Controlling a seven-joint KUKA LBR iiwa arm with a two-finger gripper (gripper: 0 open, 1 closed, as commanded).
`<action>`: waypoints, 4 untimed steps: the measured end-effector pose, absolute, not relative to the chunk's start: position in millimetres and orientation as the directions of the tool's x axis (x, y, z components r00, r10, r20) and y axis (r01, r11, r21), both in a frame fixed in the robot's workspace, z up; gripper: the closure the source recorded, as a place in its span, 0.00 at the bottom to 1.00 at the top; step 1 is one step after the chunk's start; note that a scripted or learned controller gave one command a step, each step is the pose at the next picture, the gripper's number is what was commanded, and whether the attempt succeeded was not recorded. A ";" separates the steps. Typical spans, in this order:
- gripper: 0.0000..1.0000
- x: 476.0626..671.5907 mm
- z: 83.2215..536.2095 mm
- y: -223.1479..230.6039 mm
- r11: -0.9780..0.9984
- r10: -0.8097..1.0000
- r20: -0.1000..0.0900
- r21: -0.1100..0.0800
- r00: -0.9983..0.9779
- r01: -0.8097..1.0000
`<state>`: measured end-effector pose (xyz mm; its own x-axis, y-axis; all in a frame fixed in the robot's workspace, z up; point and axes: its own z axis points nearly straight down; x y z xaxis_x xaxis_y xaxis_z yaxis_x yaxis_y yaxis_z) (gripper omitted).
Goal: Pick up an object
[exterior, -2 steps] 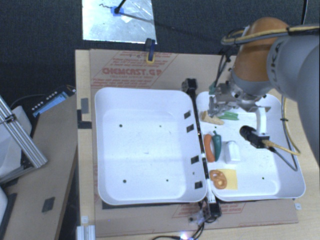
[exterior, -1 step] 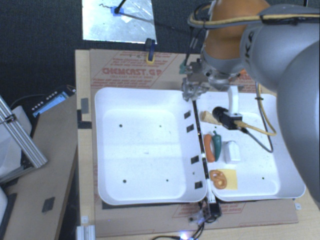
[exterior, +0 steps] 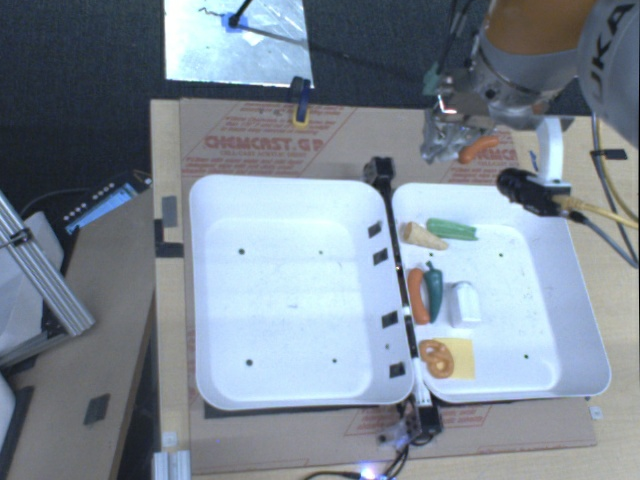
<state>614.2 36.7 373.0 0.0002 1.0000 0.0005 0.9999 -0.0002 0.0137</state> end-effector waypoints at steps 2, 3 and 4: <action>1.00 632.0 473.6 189.5 0.009 1.000 0.003 0.007 -0.009 1.000; 1.00 599.9 346.1 236.9 0.008 1.000 -0.001 -0.009 -0.008 1.000; 1.00 587.6 516.5 234.1 0.007 1.000 0.007 0.015 -0.007 1.000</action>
